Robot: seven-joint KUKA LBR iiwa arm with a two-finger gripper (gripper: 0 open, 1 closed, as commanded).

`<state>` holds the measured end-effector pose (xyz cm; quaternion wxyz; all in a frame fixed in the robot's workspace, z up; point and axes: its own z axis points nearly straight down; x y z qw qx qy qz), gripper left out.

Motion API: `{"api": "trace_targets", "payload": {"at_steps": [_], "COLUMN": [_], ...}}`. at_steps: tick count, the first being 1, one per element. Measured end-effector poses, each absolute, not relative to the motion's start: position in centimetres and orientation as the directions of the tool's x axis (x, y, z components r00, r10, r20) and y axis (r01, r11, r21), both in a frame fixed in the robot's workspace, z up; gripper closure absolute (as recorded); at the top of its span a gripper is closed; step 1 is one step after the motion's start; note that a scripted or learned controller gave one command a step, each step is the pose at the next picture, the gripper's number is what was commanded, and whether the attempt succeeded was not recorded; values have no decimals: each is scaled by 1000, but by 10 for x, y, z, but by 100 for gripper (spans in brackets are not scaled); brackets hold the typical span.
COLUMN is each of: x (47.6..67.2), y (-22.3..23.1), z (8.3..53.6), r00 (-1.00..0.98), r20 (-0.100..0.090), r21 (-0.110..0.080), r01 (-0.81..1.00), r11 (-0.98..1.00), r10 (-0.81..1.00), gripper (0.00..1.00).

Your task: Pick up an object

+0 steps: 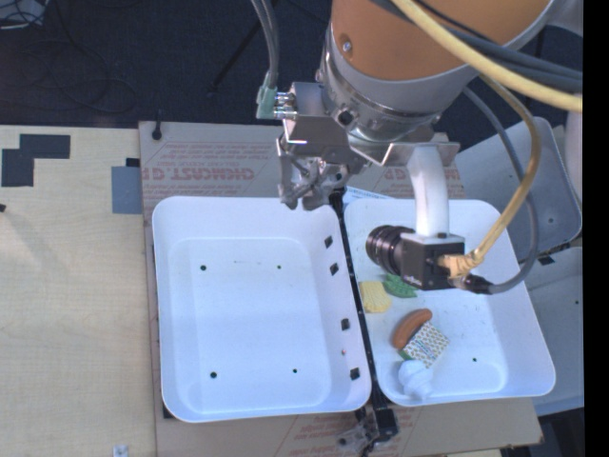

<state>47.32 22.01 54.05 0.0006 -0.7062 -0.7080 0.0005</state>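
Your gripper (309, 187) hangs over the bins' far rim, its grasp impossible to judge, while the brown oval piece (412, 327) and other objects lie well nearer you to its right, so descending here would catch only the rim.

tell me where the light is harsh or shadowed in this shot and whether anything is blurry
Camera view: the left shallow white bin glares bright with a faint bluish shadow across its floor; the large orange-banded arm looms close and soft; small items in the right white bin look sharp.
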Motion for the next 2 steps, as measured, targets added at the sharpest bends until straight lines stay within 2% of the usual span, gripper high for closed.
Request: {"api": "trace_targets", "payload": {"at_steps": [1, 2], "x": [535, 529], "y": [245, 243], "z": [536, 365], "r00": [0, 0], "r20": [-3, -10], "r21": [-3, -21], "r01": [1000, 1000], "r11": [0, 0], "r10": [1000, 1000], "gripper": [100, 100]}}
